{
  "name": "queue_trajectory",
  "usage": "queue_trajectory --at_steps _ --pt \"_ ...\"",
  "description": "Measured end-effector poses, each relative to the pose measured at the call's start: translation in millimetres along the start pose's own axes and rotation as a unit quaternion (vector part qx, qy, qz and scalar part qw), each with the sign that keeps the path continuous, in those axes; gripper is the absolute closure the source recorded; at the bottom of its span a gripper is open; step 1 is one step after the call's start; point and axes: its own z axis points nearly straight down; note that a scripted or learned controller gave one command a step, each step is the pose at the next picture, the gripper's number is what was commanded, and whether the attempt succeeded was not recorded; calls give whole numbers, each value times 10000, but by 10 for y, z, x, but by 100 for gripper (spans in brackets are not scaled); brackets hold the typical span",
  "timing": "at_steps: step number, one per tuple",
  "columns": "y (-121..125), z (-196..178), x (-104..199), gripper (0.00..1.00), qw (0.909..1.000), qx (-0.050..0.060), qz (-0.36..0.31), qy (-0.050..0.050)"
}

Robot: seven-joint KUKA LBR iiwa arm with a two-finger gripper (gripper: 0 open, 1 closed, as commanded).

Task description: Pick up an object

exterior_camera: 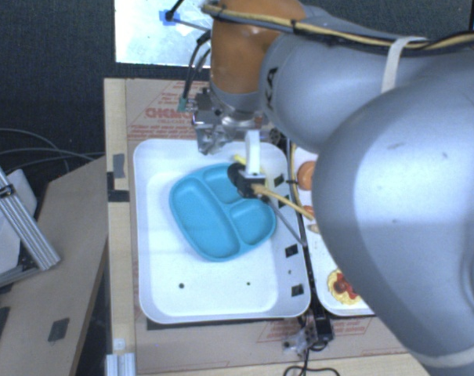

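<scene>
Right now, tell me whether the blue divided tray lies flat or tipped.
Flat: the blue tray rests open side up on the left bin's floor, its compartments visible.

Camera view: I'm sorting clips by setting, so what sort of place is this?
Probably a robotics lab test bench, not a home or kitchen: a grey robot arm with an orange band reaches over a shallow white plastic bin holding a blue divided plastic tray, with loose cables beside a bare aluminium frame rail.
</scene>
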Motion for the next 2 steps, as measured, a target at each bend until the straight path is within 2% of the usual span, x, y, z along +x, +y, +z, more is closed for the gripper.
queue_trajectory --at_steps 1,2 --pt "-371 -878 395 100 10000 21 -59 27" --pt "-1369 -868 32 100 10000 94 -19 0"
